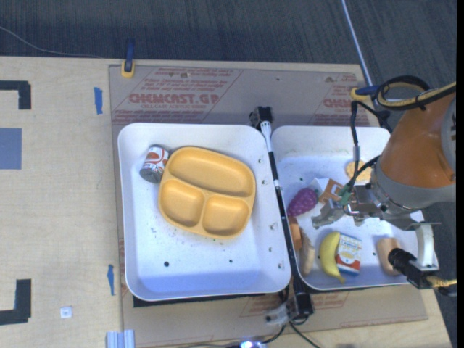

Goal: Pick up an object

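While the arm [417,151] leans in from the right, these lines run from the tool outward.

Tool [335,210]: low over the right bin [319,140], near its middle, at the end of the grey wrist; the metal parts point left toward the divider.
Tool state: cannot tell whether it is released or clenched; nothing is seen caught in it.
Grapes [303,201]: a purple bunch just left of the tool, lying on the bin floor, apart from the metal as far as can be seen.
Orange piece [331,190]: small, just above the tool, partly hidden by it.
Banana [330,254]: yellow, below the tool, lying on the bin floor, touching the carton's left side.
Carton [349,255]: small white box with red and blue print, beside the banana.
Carrot [295,233]: orange bit by the right bin's left wall, below the grapes.
Brown item [386,254]: rounded, near the bin's lower right, partly behind a black part of the arm.
Left bin [196,270]: holds a yellow tray [206,191] with three compartments, tilted a little.
Can [153,163]: lying on its side, touching the tray's upper left edge.
Worktop [54,194]: pale board with blue tape marks, bearing both bins on a cardboard sheet [181,93].
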Action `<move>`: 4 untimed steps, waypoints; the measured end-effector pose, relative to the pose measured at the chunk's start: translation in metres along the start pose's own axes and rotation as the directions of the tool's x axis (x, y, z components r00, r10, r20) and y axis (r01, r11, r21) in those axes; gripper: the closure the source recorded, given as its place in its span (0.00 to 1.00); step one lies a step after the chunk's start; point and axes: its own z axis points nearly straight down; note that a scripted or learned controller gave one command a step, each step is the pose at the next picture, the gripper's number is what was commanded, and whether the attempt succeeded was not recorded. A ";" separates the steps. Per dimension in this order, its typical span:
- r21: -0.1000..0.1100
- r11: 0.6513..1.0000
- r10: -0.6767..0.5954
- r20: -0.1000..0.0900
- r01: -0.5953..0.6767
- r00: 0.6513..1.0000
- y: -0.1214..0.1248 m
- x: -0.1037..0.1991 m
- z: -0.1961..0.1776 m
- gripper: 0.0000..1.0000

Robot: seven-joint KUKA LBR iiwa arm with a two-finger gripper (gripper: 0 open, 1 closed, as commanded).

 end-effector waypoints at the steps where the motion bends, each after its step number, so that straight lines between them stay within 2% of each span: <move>1: 0.002 1.000 0.001 0.000 -0.001 1.000 0.004 -0.025 0.078 0.00; 2: -0.001 1.000 0.000 0.001 0.000 1.000 0.005 -0.025 0.068 1.00; 3: -0.002 1.000 -0.001 0.000 0.001 1.000 0.000 0.037 0.000 1.00; 4: -0.002 1.000 -0.001 0.000 0.001 1.000 0.000 0.036 0.000 0.00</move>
